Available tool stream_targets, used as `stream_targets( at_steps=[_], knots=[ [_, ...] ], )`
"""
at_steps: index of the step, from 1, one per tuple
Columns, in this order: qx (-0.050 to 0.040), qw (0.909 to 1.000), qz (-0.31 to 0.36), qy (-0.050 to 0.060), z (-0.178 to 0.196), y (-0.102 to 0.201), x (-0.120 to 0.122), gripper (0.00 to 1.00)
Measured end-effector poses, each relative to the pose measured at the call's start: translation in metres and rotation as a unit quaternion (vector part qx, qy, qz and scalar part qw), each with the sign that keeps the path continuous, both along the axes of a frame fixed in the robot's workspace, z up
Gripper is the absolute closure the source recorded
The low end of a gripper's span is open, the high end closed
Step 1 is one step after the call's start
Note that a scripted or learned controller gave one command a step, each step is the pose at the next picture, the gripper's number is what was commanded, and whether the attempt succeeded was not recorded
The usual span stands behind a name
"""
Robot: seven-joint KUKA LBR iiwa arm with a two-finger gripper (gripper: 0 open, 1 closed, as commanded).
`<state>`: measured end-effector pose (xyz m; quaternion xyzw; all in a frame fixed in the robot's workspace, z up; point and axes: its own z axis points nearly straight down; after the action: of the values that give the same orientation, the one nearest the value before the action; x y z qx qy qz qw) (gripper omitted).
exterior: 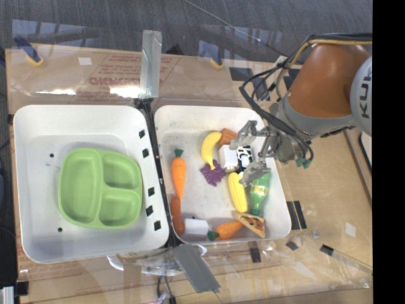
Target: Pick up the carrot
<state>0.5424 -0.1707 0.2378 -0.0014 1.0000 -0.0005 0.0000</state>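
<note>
A: Since the carrot [179, 177] lies at the right bin's [190, 114] left side, where to grab?
B: Mid-body; prob. light, stiff, slick. Gripper [253, 151] hovers open, nothing betw. fingers.

Carrot [179, 177]: orange body, small green top, toy-like look. Laid flat on floor of right bin [190, 116], in bin's left part, close to wall shared with left bin. Long axis set roughly up-down in camera view, green top toward far side, tapered tip toward near side. Seen whole, nothing lying over it. Second carrot [226, 230]: orange, green top at its left end, laid nearly crosswise by bin's near wall, right end touching pizza slice [252, 223].
</note>
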Motion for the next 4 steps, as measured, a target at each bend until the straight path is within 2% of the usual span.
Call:
stream_targets(
  at_steps=[1,2,3,4],
  knots=[
    [-0.0008,0.9987,0.051,-0.005,-0.133,0.012,-0.049,0.0],
    [-0.0008,0.9984,0.057,-0.006,-0.124,0.015,-0.047,1.0],
    [0.0006,0.9905,0.137,-0.004,-0.043,0.099,-0.017,1.0],
    [0.0002,0.9836,0.18,-0.003,0.009,0.137,-0.036,1.0]
  ],
)
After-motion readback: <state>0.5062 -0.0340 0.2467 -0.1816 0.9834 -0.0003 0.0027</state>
